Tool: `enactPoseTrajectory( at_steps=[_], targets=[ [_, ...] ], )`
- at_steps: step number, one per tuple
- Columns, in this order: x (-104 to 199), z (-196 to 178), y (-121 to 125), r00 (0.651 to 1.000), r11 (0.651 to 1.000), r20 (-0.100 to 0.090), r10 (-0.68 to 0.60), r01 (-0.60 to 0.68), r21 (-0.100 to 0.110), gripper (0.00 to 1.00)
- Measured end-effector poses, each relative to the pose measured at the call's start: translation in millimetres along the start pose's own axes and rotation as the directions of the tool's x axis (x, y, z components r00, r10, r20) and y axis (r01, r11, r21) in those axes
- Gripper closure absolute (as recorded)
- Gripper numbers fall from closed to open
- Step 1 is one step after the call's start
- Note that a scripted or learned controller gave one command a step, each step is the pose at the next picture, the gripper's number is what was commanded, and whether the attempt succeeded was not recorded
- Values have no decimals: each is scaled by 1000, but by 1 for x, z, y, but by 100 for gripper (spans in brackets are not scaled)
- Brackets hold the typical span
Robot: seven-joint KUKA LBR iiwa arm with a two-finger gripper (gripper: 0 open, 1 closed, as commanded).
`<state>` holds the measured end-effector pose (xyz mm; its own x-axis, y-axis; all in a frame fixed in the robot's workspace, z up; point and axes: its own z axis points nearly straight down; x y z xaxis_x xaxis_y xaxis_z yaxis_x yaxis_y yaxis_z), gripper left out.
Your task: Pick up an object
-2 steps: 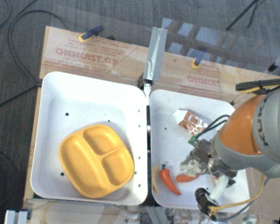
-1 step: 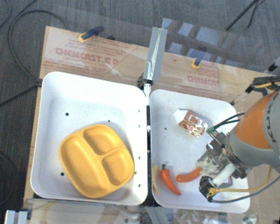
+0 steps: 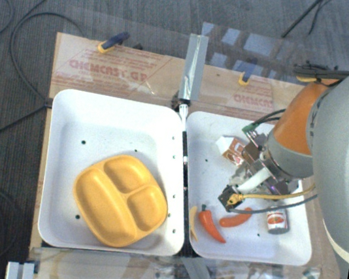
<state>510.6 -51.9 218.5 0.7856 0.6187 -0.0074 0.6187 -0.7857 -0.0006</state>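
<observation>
Camera: one, fixed above the desk [image 3: 75, 59].
Facing: down at a slant.
Range: moderate; both the left bin [image 3: 73, 112] and the right bin [image 3: 288, 251] fit whole, floor visible at the far and left edges.
Arm [image 3: 346, 144]: enters from the right.

left bin [image 3: 73, 112]: white plastic, smooth, slight sheen
right bin [image 3: 209, 151]: same white plastic
yellow tray [image 3: 121, 199]: glossy moulded plastic, three compartments
peppers [image 3: 212, 225]: shiny orange-red plastic look
arm [image 3: 346, 144]: smooth grey shell, glossy orange band
desk [image 3: 119, 76]: matt brown cardboard, printed
floor [image 3: 18, 43]: rough grey carpet
</observation>
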Motion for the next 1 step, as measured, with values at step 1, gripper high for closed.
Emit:
enactPoseTrajectory(
  at_steps=[1],
  targets=[
    [-46,40,66,992,992,2,123,-123,2,100]
  ],
)
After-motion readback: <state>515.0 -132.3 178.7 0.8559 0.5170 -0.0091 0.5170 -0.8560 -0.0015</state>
